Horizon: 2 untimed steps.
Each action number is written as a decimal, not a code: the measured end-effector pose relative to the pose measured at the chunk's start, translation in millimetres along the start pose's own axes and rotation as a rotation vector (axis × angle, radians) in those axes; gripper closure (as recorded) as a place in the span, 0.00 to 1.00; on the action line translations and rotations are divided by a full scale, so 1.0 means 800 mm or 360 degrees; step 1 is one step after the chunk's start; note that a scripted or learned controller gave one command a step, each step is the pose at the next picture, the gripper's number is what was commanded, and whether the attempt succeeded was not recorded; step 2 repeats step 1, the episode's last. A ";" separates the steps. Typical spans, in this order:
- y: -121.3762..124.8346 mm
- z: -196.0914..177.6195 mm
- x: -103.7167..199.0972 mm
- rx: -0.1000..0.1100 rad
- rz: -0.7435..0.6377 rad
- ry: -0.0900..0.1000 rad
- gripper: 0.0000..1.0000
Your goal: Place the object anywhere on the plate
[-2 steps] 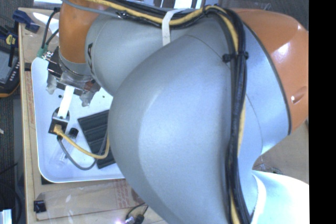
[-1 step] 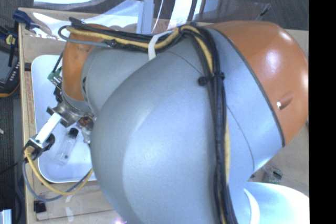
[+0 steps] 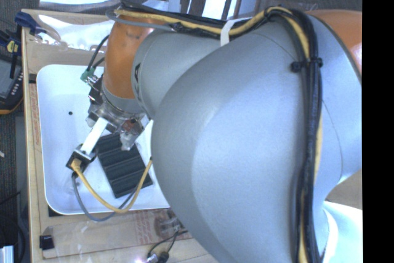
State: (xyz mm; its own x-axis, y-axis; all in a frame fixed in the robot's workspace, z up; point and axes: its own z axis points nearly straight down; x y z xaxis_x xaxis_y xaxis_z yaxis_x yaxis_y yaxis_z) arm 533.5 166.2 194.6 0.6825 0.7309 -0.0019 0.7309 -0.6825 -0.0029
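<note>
Claw (image 3: 127, 132) over the upper end of the ribbed black block (image 3: 123, 172), our presumed object, near the bin's (image 3: 52, 132) lower edge. We cannot tell the claw's state. Gripped so off-centre, the block may swing and slip.

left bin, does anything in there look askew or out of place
The ribbed black pad lies flat in the left bin but skewed, its edges at a slant to the bin's walls. The gripper sits at its upper end. Nothing looks spilled or broken; the arm hides the rest.
</note>
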 end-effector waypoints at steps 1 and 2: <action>-0.077 0.130 0.006 0.0002 0.0003 -0.0005 0.00; -0.077 0.130 0.006 0.0002 0.0003 -0.0005 0.00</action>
